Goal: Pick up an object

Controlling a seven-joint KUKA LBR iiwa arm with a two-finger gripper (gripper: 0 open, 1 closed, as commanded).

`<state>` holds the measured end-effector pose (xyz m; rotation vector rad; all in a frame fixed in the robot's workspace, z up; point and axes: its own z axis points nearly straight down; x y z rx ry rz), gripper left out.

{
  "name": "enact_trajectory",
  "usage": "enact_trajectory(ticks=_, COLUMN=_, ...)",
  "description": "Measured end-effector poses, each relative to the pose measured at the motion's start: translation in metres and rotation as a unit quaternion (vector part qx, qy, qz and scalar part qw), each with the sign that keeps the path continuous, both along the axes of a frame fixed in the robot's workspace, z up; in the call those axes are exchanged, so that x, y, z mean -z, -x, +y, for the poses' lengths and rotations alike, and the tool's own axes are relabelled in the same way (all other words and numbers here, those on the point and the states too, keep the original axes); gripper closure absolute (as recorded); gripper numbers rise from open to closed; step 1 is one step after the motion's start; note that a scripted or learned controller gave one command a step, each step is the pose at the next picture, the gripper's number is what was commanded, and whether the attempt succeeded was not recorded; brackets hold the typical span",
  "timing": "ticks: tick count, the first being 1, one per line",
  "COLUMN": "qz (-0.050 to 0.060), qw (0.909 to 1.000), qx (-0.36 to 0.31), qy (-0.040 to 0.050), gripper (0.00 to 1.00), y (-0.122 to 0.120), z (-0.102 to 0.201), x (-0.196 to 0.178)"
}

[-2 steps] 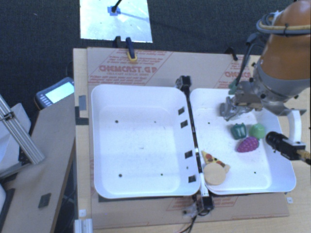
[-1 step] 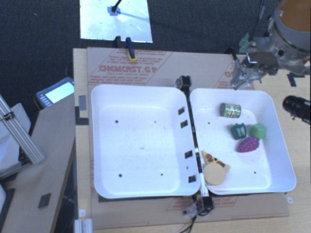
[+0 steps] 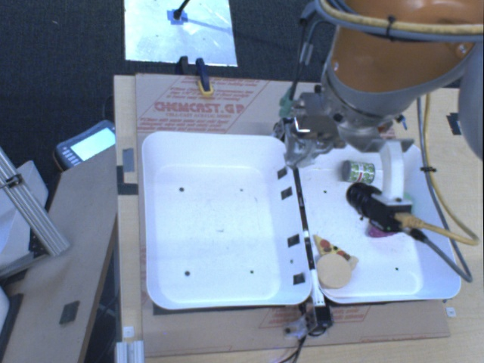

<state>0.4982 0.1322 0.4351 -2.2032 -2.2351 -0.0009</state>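
Dark carpet floor (image 3: 60, 51); shiny metal sheet (image 3: 180, 21) on it; wooden side table (image 3: 79, 225) at left.

high slanted view over both bins (image 3: 227, 225)

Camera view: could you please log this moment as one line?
end effector: over right bin's far-left corner | grasp: unclear | right bin: can, wooden toy | left bin

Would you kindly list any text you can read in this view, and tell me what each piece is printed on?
"CHEMCAST GP": red print on the brown board behind the left bin.
Smaller red lines on that board: too blurred to read.
Small can label in the right bin: too small to read.
Grey device screen: unreadable.
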Motion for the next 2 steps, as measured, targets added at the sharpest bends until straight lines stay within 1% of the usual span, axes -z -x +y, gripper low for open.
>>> enact_trajectory(ticks=1, qz=-0.007, qw=1.0000, qx=0.003, qy=-0.0018, gripper=1.00, y=-0.007, z=0.044, x=-0.106)
enact_trajectory(ticks=2, qz=-0.001, qw=1.0000, qx=0.003, qy=0.0008, gripper=1.00, y=-0.018, z=0.106, x=-0.070)
